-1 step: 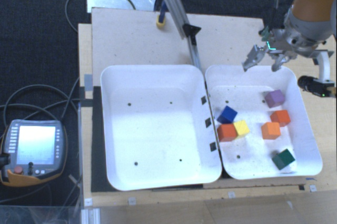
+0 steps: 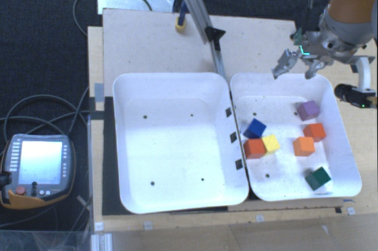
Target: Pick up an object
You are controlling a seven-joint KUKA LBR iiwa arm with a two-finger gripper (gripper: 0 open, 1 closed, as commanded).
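Tool (image 2: 297, 67) open over right bin (image 2: 348, 143) rim (nothing held).

light: bright, even overhead | glare: white bins (image 2: 177, 81) washed out | focus: slightly soft, grainy

Left bin (image 2: 136, 96) floor open; right bin (image 2: 339, 120) crowded by cubes (image 2: 263, 140).

Worktop (image 2: 159, 37): pale board surface, seen from above at a slant. 2 shallow white bins rest directly on it, side by side and touching along their inner edges. Left bin (image 2: 177, 140) sits toward the front centre. Right bin (image 2: 339, 126) sits just beside it. A yellow-and-blue item (image 2: 181, 15) lies near the rear edge, behind the left bin.
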